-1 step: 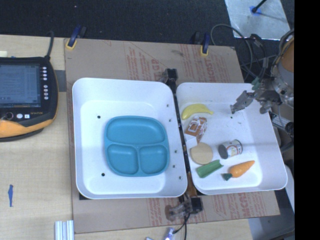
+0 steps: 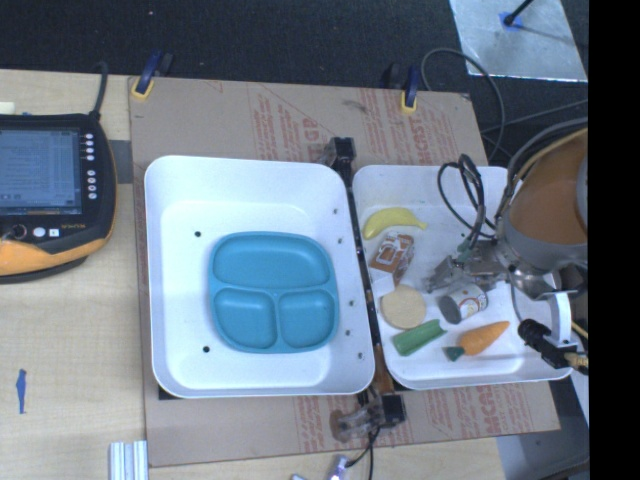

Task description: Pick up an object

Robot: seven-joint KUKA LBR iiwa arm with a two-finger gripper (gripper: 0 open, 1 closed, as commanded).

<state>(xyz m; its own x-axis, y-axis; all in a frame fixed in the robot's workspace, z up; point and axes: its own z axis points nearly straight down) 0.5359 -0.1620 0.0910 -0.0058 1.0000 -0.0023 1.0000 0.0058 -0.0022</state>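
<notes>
hovering low in the right bin (image 2: 425,373), the gripper (image 2: 452,280) is seen among the toy food, and whether it is spread or pinched cannot be told from this slant. nothing is seen caught in it.

just below the tool, a small grey can (image 2: 462,303) is lying on its side, close enough that touching cannot be ruled out. it is judged light, stiff and smooth, so it would likely roll or squirt out unless taken across its round body at the middle.

a little further below and to the tool's right, the orange carrot (image 2: 481,336) is lying flat; hard plastic is assumed, tapered, so the thick end is the safer hold. below and left of the tool, the green piece (image 2: 417,336) and the tan disc (image 2: 404,307) are set touching or nearly so. the disc is flat and would be awkward to pinch. left of the tool sits the brown packet (image 2: 392,255), and above that the yellow banana (image 2: 392,220), curved and slick-looking, best taken mid-curve.

well off to the left, the blue tray (image 2: 273,291) is resting in the left bin (image 2: 170,268).

the fingertips are lost in dark cabling and metal clutter, and the arm (image 2: 545,208) is cut off at the frame's edge.
</notes>
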